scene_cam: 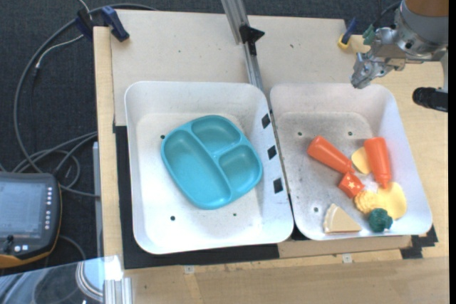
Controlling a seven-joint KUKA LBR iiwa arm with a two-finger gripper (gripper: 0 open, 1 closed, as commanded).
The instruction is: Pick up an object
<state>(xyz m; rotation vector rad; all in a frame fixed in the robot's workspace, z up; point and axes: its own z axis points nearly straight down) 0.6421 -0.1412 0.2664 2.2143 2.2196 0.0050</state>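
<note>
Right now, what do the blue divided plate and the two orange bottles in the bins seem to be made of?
The blue divided plate looks like moulded plastic with a smooth, slightly matte finish: even colour, rounded compartment ridges, soft highlights. The two orange bottles also look like plastic, probably toy food, with uniform colour and a faint sheen; rubber or vinyl cannot be ruled out. Both bins appear to be thin white plastic, scuffed and speckled.

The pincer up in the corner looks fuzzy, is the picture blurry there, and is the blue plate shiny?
In the camera view the pincer is soft and smeared, too blurred to make out its tips; the blue plate is sharp, evenly lit, with no bright glare, just faint shading in its compartments; the right bin shows a grey, speckled floor and soft shadows beside the toys.
</note>
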